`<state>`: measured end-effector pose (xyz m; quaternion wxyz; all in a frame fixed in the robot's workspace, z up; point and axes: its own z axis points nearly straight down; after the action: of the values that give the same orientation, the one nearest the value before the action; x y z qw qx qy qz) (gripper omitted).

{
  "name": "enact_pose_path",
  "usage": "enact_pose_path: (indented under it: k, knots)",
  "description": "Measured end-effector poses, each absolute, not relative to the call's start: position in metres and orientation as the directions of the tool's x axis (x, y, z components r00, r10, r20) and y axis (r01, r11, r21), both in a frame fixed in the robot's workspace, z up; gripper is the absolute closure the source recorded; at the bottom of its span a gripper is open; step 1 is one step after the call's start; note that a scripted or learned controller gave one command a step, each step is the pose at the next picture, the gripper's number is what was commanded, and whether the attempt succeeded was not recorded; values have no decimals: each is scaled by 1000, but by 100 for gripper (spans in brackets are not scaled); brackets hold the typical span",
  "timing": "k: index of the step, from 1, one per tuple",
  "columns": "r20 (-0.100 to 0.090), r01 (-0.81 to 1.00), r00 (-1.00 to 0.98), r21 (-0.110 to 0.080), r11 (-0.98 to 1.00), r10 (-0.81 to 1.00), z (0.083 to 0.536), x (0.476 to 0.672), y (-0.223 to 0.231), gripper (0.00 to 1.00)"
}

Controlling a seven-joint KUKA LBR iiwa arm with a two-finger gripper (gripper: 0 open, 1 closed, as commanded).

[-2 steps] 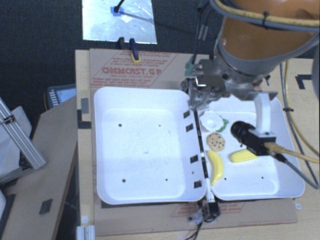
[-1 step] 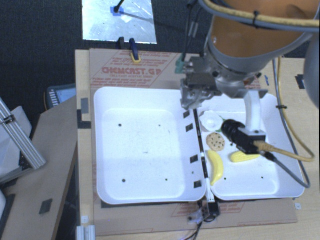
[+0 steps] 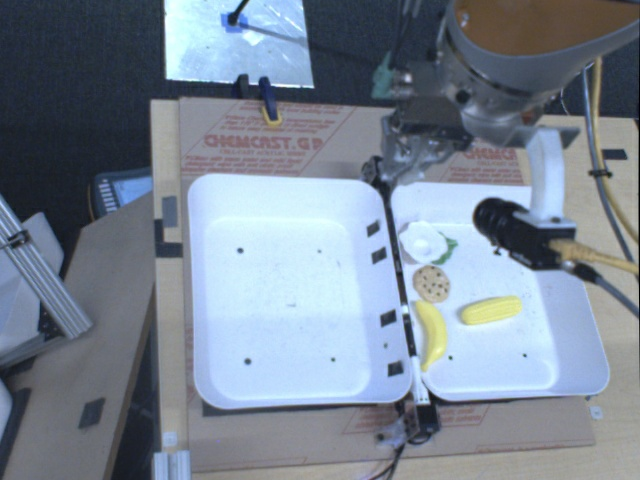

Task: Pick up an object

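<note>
Four things lie in the right bin (image 3: 570, 368) near its left wall: banana (image 3: 432, 333), corn (image 3: 491, 310), cookie (image 3: 432, 284), white piece (image 3: 421, 239). We see the tool (image 3: 400, 168) above the bins' far edge; its opening we cannot tell

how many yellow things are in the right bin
2. The banana lies along the right bin's left wall, and the corn cob lies just right of it. The arm may hide others further back.
</note>
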<state>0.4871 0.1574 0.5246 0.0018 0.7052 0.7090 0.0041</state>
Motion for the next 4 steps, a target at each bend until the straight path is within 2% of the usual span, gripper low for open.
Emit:
enact_pose_path:
  k: [1, 2, 3, 4]
  knots:
    - [2, 1000, -8, 4, 8, 1000, 535, 523, 219, 100]
    - [2, 1000, -8, 5, 8, 1000, 547, 523, 216, 100]
    - [-2, 1000, -2, -3, 2, 1000, 486, 563, 235, 100]
    - [2, 1000, -4, 4, 4, 1000, 502, 562, 234, 100]
